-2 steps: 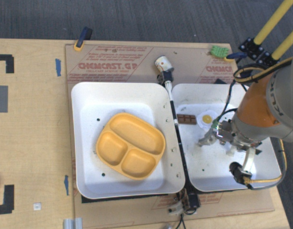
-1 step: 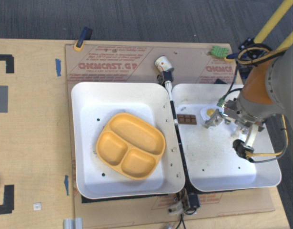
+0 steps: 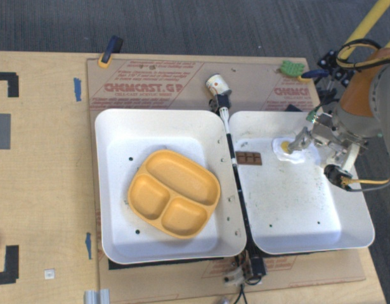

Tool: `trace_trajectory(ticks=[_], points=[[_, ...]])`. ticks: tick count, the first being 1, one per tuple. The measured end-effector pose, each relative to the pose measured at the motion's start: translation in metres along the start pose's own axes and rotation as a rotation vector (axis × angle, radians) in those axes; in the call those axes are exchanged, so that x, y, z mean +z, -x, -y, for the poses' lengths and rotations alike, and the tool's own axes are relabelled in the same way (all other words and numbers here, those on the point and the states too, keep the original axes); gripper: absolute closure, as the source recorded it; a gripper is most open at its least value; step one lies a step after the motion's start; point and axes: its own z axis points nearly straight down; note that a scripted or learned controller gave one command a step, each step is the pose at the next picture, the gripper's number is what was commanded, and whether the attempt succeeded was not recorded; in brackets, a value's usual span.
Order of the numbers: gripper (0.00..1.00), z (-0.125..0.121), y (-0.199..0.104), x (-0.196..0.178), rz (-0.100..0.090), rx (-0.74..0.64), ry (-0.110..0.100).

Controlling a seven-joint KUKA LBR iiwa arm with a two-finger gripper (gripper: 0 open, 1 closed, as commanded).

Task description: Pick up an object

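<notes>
yellow plate point(image 3: 174, 193): in the left bin point(image 3: 112, 170), across the divider from the chocolate bar point(image 3: 249, 159); rigid, bulky.
chocolate bar: right bin's upper left; flat, stiff, likely light; pinch its long edges.
fried egg point(image 3: 290, 151): right of the bar; floppy-looking, slick.
gripper point(image 3: 299, 143): at the egg; grip state cannot be told.

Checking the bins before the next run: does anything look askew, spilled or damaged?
The yellow three-compartment plastic tray lies skewed to the left white bin's walls. In the right white bin, a small brown rectangular block lies flat. Nothing looks spilled or damaged.
</notes>
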Motion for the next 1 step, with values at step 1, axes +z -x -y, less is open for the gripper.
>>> trace_trajectory(ticks=[1], points=[[0.0, -0.0185, 0.0054, -0.0119, 0.007, -0.179, 0.008]])
